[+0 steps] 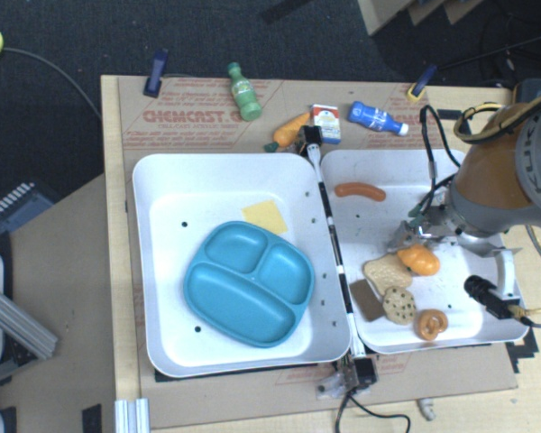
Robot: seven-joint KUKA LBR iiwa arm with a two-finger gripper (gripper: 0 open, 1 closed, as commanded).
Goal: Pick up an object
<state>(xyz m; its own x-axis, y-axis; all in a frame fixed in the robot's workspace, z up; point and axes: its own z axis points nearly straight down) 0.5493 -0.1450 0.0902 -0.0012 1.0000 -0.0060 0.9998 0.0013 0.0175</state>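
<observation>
Orange fruit (419,260) lies just beside gripper (421,234)

Both white bins (162,242) under me look like smooth, slightly glossy plastic. The blue divided plate (249,282) has a satin plastic sheen. The worktop (198,106) is matt, printed cardboard-like board. My wrist (487,179) shows an orange glossy band over grey metal-looking casing.

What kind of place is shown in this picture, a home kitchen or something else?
Probably a robotics lab bench, not a kitchen. A robot arm reaches over two white bins that hold toy food, such as a sausage and a cookie, and a blue divided plate. Cables run over the dark carpet.
</observation>
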